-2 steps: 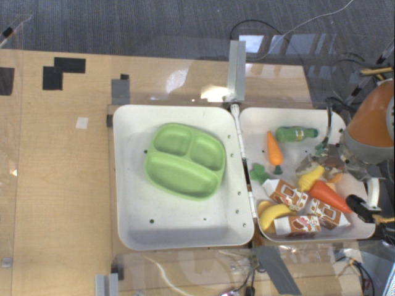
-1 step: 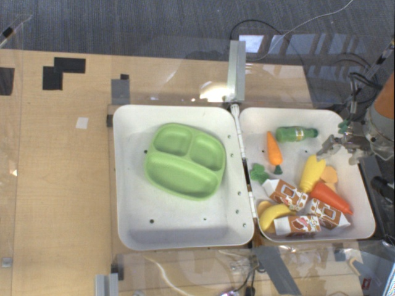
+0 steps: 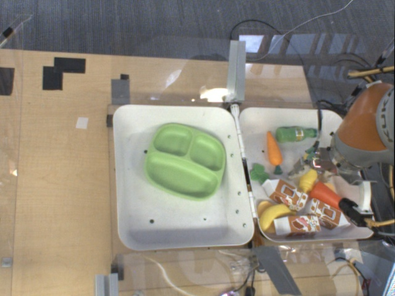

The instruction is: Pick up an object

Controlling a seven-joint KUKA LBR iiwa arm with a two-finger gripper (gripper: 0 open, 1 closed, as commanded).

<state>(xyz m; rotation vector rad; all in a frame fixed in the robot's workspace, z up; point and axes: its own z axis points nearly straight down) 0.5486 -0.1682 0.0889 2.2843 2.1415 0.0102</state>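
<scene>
The gripper (image 3: 315, 160) is lowered into the right bin (image 3: 256, 119), near that bin's right side, among a cluster of toy food items. Its metal fingers point left, toward the carrot (image 3: 273, 148); whether they are spread or closed cannot be determined, and no item is visibly between them. Directly beside the gripper lie a yellow piece (image 3: 307, 180) and an orange-red piece (image 3: 326, 194); either is a plausible pick target. Further out are two patterned cartons (image 3: 290, 195), a banana (image 3: 273, 214) and a green bottle (image 3: 295, 134) along the far wall. The items lie loosely piled, which suggests random dumping for grasp trials. The left bin (image 3: 129, 227) carries a green divided plate (image 3: 185, 161), well apart from the gripper.
</scene>
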